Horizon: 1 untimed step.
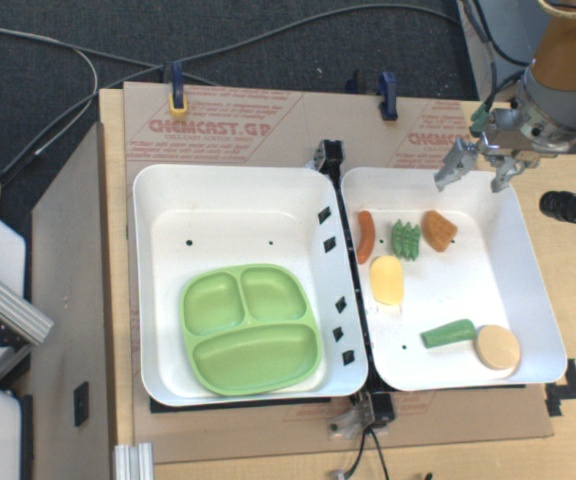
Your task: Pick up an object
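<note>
Above the right bin's (528, 268) far rim, the pincer (480, 171) hangs spread and empty, the arm (568, 58) cut off at the frame's edge.

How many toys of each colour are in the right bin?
Green: 2, spiky piece and long piece
Orange: 2, sausage and chunk
Yellow: 1, oval piece
Tan: 1, round piece
Total: 6

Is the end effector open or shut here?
Open: the end effector hangs above the right bin's far edge, its two fingers spread apart, nothing between them.
</note>
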{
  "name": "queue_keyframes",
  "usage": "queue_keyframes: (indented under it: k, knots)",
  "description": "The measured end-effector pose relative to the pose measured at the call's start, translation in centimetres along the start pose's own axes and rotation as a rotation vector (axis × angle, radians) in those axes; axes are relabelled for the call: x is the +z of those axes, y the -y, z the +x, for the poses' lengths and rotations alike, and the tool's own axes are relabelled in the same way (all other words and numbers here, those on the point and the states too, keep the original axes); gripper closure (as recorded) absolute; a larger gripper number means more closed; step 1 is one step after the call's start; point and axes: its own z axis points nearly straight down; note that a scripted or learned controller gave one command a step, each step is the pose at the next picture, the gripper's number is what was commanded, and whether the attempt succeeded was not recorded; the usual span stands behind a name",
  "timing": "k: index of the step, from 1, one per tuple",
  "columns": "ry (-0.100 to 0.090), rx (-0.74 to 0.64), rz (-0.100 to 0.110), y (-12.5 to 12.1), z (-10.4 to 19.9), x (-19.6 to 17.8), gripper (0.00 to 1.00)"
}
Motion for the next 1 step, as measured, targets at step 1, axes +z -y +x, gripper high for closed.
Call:
queue_keyframes:
  k: [1]
  knots:
    - [0.002, -0.002, -0.011, -0.17, 0.04, -0.63, 0.0]
